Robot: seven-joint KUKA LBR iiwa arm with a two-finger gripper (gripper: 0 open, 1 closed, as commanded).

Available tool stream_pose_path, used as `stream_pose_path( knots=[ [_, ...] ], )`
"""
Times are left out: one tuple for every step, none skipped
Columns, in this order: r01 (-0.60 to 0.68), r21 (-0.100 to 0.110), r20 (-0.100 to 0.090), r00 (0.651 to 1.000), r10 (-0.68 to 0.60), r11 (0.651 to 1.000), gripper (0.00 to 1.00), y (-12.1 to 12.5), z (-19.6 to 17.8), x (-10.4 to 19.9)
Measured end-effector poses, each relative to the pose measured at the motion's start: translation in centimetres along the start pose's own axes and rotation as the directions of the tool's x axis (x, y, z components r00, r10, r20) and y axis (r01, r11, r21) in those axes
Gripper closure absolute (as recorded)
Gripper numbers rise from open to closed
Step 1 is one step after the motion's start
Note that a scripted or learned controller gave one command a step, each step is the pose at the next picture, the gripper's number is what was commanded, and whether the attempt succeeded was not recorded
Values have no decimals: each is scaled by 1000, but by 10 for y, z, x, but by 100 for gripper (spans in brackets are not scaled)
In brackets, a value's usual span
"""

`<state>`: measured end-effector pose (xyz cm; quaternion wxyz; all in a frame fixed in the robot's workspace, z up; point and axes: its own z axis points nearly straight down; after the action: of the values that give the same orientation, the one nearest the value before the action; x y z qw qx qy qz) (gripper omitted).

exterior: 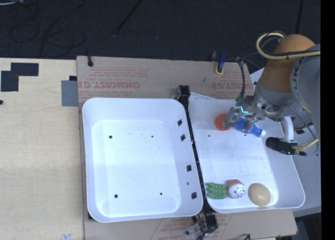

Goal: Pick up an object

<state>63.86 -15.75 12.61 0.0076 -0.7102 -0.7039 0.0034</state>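
Two shallow white bins sit side by side on the bench, the left bin [136, 160] and the right bin [246, 155], meeting along a dark divider with small black clips. From the right, the grey arm [293, 82] with its orange band reaches over the far part of the right bin, and the gripper [242, 114] hangs low there, right above a blue object [246, 126] that lies tilted on the bin floor. Just beside it, toward the divider, an orange-red object [221, 122] rests close against the gripper's left side. Whether either thing sits between the fingers cannot be told from this slant, nor whether the tool is spread or pressed together. Along the near edge of the same bin three more things lie in a row: a green leafy piece [215, 190], a small white ball with red spots [236, 189] touching it, and a tan egg-shaped object [258, 194] just beside that.
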Motion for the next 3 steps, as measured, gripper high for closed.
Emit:
stream_pose_path(
  knots=[
    [-1,0,-1,1000,1,1000,100,0,-10,-1],
    [-1,1,-1,1000,1,1000,0,0,-10,-1],
    [-2,1,-2,1000,2,1000,100,-1,-20,-2]
  ],
)
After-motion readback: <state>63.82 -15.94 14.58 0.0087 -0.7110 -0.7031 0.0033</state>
